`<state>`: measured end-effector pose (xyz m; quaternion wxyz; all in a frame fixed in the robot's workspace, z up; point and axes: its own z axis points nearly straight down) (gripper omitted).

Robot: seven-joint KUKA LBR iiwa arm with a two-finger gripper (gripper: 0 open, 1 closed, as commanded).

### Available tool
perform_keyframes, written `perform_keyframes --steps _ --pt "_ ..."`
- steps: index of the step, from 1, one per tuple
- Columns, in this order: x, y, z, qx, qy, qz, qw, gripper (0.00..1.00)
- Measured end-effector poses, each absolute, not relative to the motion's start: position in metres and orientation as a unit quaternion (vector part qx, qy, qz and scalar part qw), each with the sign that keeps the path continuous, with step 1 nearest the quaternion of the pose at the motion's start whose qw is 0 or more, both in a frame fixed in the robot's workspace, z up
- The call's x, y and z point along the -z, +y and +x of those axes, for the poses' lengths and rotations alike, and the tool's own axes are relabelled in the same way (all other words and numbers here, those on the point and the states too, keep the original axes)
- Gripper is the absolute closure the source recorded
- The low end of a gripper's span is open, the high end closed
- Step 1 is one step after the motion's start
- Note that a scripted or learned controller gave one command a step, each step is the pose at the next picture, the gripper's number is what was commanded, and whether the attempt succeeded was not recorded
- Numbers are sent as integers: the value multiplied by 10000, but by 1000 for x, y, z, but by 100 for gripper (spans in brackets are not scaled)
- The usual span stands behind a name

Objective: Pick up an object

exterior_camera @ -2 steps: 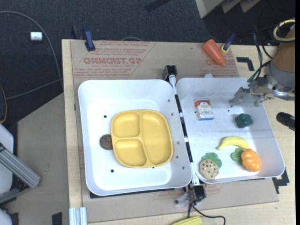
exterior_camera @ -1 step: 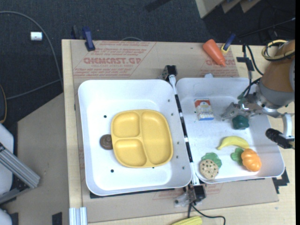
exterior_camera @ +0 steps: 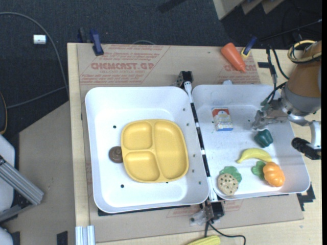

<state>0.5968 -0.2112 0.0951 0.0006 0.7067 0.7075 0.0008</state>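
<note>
My gripper (exterior_camera: 262, 121) hangs over the upper right part of the right bin (exterior_camera: 301, 185), just above a small dark green toy (exterior_camera: 263, 137). To its left lies a small red and white carton (exterior_camera: 222, 120). Nearer the front of that bin lie a yellow banana (exterior_camera: 254, 154), an orange and green toy vegetable (exterior_camera: 272, 173), a speckled cookie (exterior_camera: 227, 184) and a bit of green broccoli (exterior_camera: 232, 172). Nothing can be seen held in the gripper.
The left bin (exterior_camera: 99, 137) holds a yellow divided plate (exterior_camera: 153, 150) with a brown round piece (exterior_camera: 115, 154) at its left edge. An orange carrot toy (exterior_camera: 234, 57) lies on the bench behind the right bin. Clamps and cables sit at the bench edges.
</note>
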Motion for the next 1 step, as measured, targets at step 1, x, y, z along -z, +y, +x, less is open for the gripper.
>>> perform_keyframes --steps 1 --pt "-95 -211 597 -8 7073 7069 3 0"
